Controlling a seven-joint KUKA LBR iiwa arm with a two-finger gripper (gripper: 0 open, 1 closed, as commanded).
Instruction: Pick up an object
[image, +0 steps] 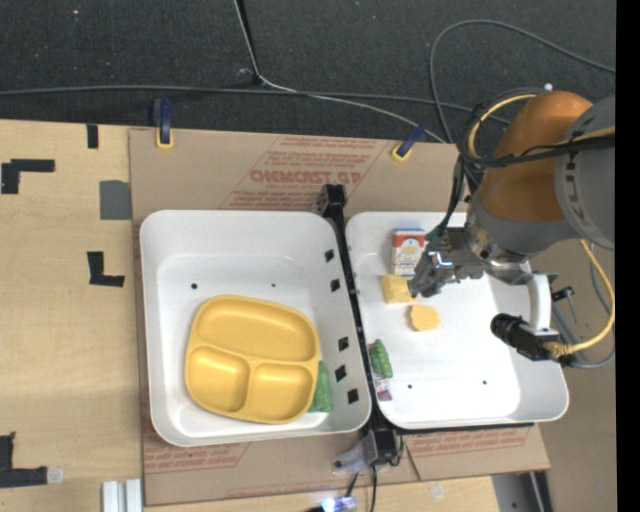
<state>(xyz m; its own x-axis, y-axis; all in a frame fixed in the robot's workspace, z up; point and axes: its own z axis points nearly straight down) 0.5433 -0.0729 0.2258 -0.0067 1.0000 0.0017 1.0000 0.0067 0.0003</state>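
Observation:
In the right bin (520, 400) lie a pale yellow block (396, 289), a round orange-yellow piece (424, 318), a small red and white carton (407, 250) and a green packet (380, 360) by the divider. My gripper (428, 277) hangs low over the bin's upper left part, just right of the yellow block and below the carton. Its dark fingers point down and left, and nothing shows between them.
The left bin (170, 240) holds a yellow divided tray (250, 357) with a green item (322, 388) at its right edge. A black divider clamp (345, 290) runs between the bins. Cables loop above the arm at the right.

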